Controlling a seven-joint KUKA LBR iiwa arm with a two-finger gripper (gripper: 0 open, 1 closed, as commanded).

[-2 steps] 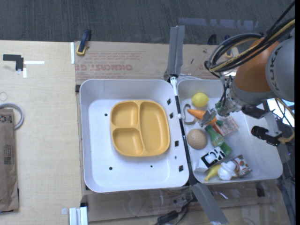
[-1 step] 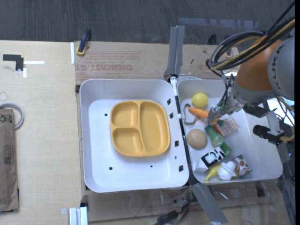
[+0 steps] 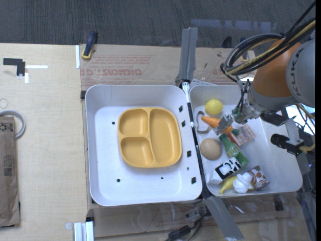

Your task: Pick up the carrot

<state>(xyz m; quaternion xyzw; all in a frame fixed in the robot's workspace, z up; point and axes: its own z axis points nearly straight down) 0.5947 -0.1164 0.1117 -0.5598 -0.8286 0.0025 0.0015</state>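
Observation:
The orange carrot (image 3: 211, 121) lies in the right bin (image 3: 281, 185), near its upper left, just below a yellow lemon (image 3: 214, 106). My gripper (image 3: 226, 122) hangs from the grey arm with the orange band (image 3: 273, 77) and sits right at the carrot's thick right end, low over the bin. Whether it touches the carrot I cannot tell. A small orange piece (image 3: 226, 130) shows just under the gripper.
The right bin also holds a tan ball (image 3: 210, 148), a green bottle (image 3: 233, 150), a red-and-white packet (image 3: 245, 134), a black-and-white item (image 3: 228, 167), a banana (image 3: 226, 185) and a white bulb (image 3: 242, 184). A yellow divided plate (image 3: 149, 136) lies in the left bin (image 3: 100, 149).

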